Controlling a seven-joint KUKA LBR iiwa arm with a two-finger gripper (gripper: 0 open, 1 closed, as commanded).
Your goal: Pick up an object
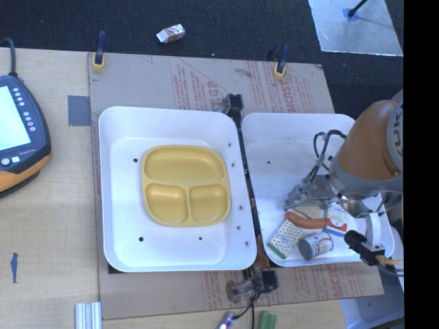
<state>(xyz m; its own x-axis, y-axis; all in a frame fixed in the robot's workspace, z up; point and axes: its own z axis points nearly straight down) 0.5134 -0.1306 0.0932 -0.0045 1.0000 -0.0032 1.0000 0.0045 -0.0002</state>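
A wooden bench [48,252] carries a cardboard sheet [206,81] held by two blue-handled clamps [99,52]. An orange-edged control pendant [17,132] lies at left. A small wrapper [171,33] lies on the dark floor [240,12].

The divided yellow tray [185,185] looks like smooth matt plastic, the two white bins [116,184] glossy plastic, the bench [48,252] pale wood under brown printed cardboard [206,81].

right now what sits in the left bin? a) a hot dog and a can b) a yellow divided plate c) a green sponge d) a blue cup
b, since a yellow divided plate with three compartments lies in the middle of the left bin.
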